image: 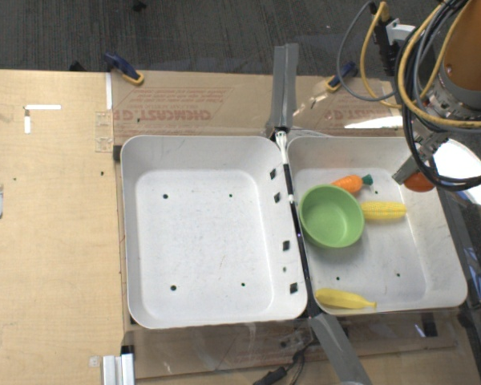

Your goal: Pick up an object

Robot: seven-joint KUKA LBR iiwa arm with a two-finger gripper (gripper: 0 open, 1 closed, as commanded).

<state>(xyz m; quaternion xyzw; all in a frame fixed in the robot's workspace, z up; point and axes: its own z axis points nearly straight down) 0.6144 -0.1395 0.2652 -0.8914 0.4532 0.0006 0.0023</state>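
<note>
The bench (40,239) presents a light wooden top on the left. A brown cardboard sheet (192,111) with red print lies on it toward the far edge, beneath the bins. Two shallow white bins sit side by side, touching along their inner rims: the left bin (128,239) and the right bin (457,291). A short strip of white tape (42,107) is stuck to the wood near the far left. A blue-and-yellow clamp (124,69) grips the cardboard's far corner.
</note>
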